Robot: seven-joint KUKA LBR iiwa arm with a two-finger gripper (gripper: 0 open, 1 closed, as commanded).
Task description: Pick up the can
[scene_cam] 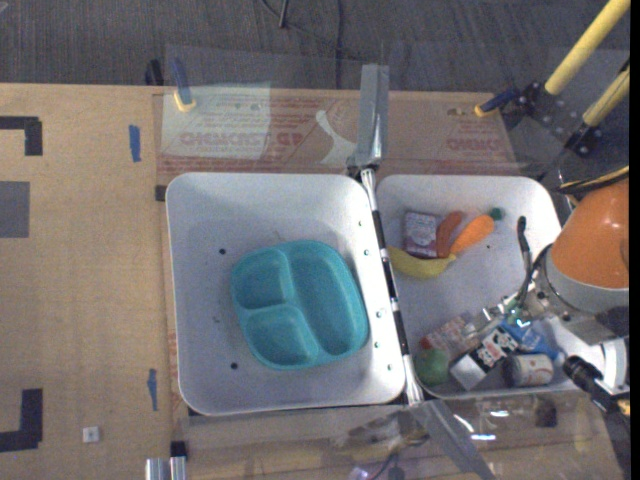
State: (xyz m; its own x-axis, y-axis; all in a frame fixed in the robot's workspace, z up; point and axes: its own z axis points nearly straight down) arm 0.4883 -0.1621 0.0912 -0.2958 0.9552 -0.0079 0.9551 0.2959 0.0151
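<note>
The can [528, 369], a small grey cylinder, lies on its side near the front right corner of the right bin [540, 203]. My gripper [508, 320] hangs low over the cluttered front part of that bin, just up and left of the can, under the orange-banded wrist [598, 240]. It is above a black-and-white patterned item [493, 348] and a blue item [537, 339]. Nothing visibly sits in the gripper.
The right bin also holds a dark red box [420, 232], a carrot [471, 231], a banana [421, 264], a green ball [432, 366] and a white block [467, 372]. A teal divided plate [298, 304] lies in the left bin [200, 228].
</note>
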